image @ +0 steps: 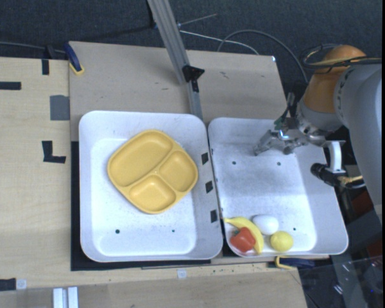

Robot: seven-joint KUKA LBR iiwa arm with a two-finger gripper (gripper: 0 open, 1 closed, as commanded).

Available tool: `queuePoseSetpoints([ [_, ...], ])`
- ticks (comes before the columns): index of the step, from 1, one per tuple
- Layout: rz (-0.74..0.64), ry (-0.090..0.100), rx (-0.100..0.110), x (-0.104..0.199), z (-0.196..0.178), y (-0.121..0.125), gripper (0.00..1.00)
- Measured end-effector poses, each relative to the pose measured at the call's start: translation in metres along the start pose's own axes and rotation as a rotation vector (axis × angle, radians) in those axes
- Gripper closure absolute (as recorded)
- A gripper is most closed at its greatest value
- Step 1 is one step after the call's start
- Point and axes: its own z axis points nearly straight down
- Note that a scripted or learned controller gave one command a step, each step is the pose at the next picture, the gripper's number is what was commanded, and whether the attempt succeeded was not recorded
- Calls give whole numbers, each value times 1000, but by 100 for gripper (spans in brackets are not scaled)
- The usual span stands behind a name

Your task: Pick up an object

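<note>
My gripper [276, 149] hangs over the back part of the right bin [321, 191], its fingers spread open with nothing between them. At that bin's front edge lie a yellow banana [249, 226], a red piece [242, 239], a white egg [265, 223] and a small yellow ball [282, 240], packed close together. They sit well in front of the gripper. A yellow divided plate [152, 171] rests in the left bin [96, 230].
A grey metal bar [173, 37] slants in from the top and ends at the gap between the bins. The arm with its orange band [327, 82] enters from the right. Black clips [208, 186] mark the divider between the bins.
</note>
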Motion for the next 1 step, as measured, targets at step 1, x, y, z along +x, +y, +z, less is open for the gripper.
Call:
queuePoseSetpoints([
  [1,-2,-1,-1,0,-13,1,100],
])
